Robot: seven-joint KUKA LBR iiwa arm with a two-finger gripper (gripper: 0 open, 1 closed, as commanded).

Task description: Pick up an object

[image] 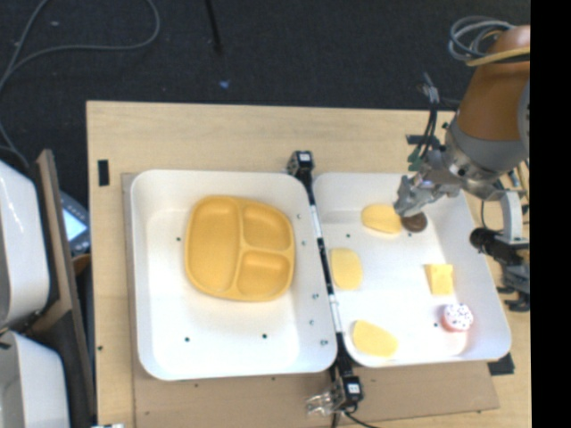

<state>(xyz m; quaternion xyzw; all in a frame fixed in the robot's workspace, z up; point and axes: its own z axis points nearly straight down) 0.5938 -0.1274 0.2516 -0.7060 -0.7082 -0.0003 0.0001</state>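
The gripper (412,205) hangs low over the far part of the right bin (482,266), at the right end of a yellow oval piece (382,219). A small brown round thing (415,224) lies just under its tip. Nothing shows between its fingers. Further pieces lie in the same bin: a yellow rounded piece (346,268) near the divider, a yellow oval (374,338) at the near edge, a yellow square block (440,278) and a pink-and-white frosted piece (456,317) at the near right.
The left bin (161,328) holds a yellow divided plate (239,246). A black clamp (302,161) sits at the far end of the divider and another at its near end (343,389). Cables and brackets (504,243) stand beside the right bin's right rim.
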